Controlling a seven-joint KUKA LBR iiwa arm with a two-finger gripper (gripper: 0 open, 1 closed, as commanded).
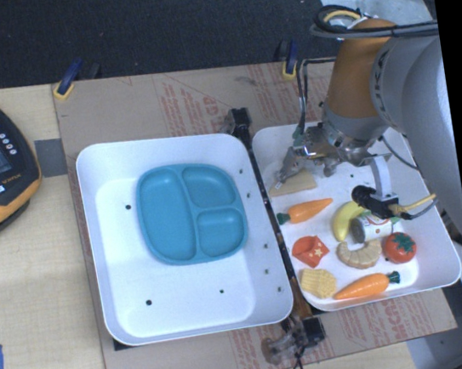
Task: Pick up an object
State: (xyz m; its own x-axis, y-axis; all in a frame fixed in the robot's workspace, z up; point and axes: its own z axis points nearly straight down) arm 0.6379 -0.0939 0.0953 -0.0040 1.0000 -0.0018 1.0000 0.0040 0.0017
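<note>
Grey arm (404, 76) looming over right bin (439, 281), tool (306, 159) low over tan wedge (297, 182), grip unclear

glossy white plastic bins (106, 241); a smooth matt blue plastic plate (190, 212); brown cardboard (159, 104) over pale wood-grain bench (27, 313); shiny plastic toy food (358, 255).

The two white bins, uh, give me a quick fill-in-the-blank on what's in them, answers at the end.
1. The left bin holds a divided plate coloured ____.
2. The right bin holds ____ toy carrots, one near its middle and one at its near edge.
3. The banana lies ____ the two carrots.

Missing words: blue; two; between
</note>
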